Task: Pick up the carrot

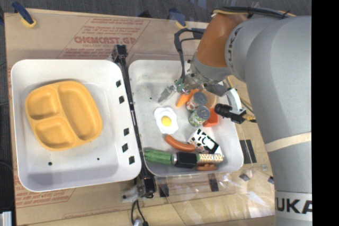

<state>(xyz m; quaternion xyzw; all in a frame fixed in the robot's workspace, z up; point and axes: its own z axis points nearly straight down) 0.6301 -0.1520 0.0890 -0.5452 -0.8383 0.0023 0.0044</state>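
A small orange carrot (182, 99) lies in the right bin (143, 87), in its upper middle part, just left of a grey tin (200, 98). My gripper (176, 89) hangs right over the carrot's upper end, low in the bin, with the arm coming in from the right. The wrist covers part of the carrot, and I cannot make out whether the gripper touches it.
In the right bin there are also a fried egg (166, 120), a second tin (198, 115), a red block (212, 118), a sausage (180, 142), a black-and-white piece (203, 140) and a green vegetable (157, 156) at the front. The left bin (21, 166) holds a yellow divided tray (63, 114).
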